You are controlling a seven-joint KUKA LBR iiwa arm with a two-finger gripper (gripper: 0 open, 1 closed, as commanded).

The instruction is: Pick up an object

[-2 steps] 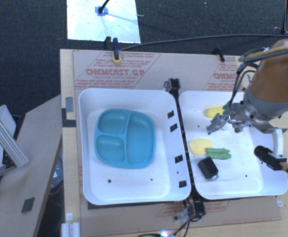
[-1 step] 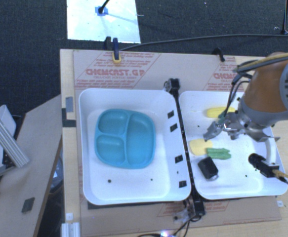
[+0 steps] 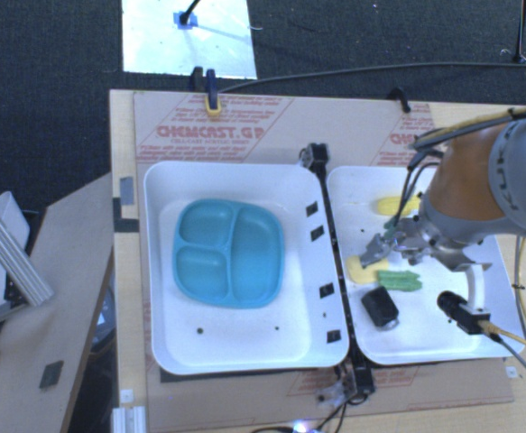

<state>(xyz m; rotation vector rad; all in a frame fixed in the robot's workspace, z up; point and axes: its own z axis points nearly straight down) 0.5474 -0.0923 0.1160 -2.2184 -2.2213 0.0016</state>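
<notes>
Two white bins sit side by side on the desk (image 3: 272, 120), divider running from the far edge to the near edge. The left bin (image 3: 168, 192) holds just a blue divided plate (image 3: 228, 252), flat, roughly centred. It's probably too wide and flat to be a grab target.

All the loose stuff is in the right bin (image 3: 425, 343), toward the desk's right edge, likely scattered there as pick candidates. There's a yellow piece (image 3: 362, 271) close to the divider, a green piece (image 3: 400, 280) just beside it on the side toward the right edge, and a black object (image 3: 380, 306) just nearer the desk's near edge, apart from both. A second yellow piece (image 3: 391, 207) lies toward the far edge, partly hidden by the arm.

The arm comes in over the right edge, wrist bent down into the bin. The pincer (image 3: 384, 247) is low over the yellow/green cluster, its tip right at the upper end of the yellow piece. It looks like contact or near-contact, but I can't confirm which.

I can't tell how far open the pincer is, as the wrist body blocks it from here. Nothing is visibly held.

My judgement is that this is the approach or descent stage, with the yellow piece by the divider the likely target. The risk is that the green piece is so close it may get nudged or pinched along with it.
</notes>
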